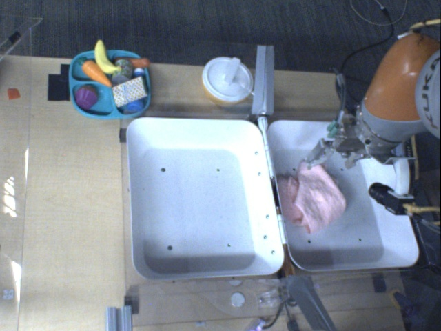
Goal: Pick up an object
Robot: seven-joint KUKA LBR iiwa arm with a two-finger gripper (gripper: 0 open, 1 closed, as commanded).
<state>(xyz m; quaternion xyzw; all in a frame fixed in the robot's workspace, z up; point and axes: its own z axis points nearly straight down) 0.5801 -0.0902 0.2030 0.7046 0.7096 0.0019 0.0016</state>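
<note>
A crumpled pink cloth [313, 197] lies in the right white bin [358, 250], against its left wall. My gripper [322, 152] hangs over the bin's far half, right at the cloth's upper tip, where the cloth rises to a point towards it. The grey arm with its orange band reaches in from the right.
The left white bin [196, 195] stands beside the right one. Behind the bins are a blue compartment tray [110, 83] with toy food, a white lidded bowl [227, 80] and a grey metal post [262, 81] at the seam between the bins.
</note>
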